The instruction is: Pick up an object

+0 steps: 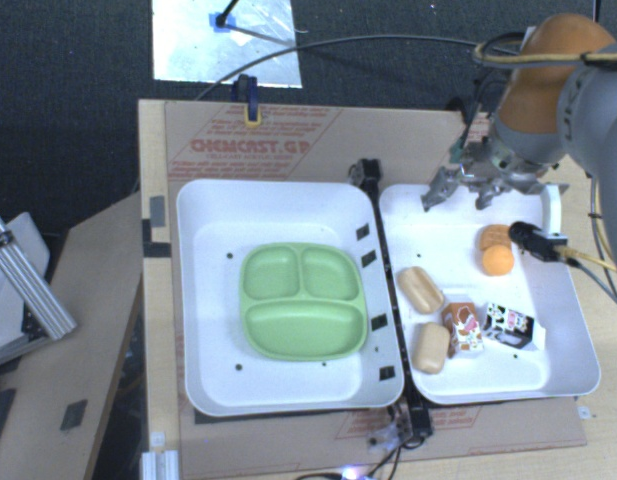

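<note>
We are viewing the gripper [458, 192] hanging over the far edge of the right bin [568, 368], fingers spread and pinching nothing. Nearer than the gripper in that bin we are counting an orange ball [498, 259], two tan bread rolls [421, 289], a small brown carton [464, 329] and a black-and-white packet [509, 325]. Beside it, the left bin [203, 268] is holding a green divided plate [303, 301].

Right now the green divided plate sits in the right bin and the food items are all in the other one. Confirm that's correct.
Not quite. The camera view shows the green divided plate in the left bin. The food items, such as the orange and the bread roll, are all in the other one, the right bin.
</note>
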Tool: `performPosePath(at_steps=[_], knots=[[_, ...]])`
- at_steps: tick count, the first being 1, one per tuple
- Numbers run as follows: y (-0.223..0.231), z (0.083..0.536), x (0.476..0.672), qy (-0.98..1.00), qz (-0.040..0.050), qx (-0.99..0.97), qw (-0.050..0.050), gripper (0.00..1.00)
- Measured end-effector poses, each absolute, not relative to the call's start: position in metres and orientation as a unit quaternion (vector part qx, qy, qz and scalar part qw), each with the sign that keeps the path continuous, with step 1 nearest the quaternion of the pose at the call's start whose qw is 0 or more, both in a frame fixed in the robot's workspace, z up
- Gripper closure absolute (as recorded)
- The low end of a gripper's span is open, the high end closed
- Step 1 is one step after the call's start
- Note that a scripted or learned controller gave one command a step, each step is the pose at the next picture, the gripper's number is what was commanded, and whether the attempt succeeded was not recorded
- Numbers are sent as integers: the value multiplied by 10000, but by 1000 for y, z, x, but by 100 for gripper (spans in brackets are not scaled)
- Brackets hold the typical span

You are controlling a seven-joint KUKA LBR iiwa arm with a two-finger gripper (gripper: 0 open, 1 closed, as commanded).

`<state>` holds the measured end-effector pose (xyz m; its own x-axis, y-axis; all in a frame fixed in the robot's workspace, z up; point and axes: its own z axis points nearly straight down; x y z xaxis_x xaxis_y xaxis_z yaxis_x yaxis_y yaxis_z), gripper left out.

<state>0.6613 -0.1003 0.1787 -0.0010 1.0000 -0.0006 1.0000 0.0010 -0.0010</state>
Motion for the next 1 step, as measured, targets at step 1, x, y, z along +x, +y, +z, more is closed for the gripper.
performPosePath(at_steps=[1], knots=[[-99,118,656,-7073,9,-7069,11,0]])
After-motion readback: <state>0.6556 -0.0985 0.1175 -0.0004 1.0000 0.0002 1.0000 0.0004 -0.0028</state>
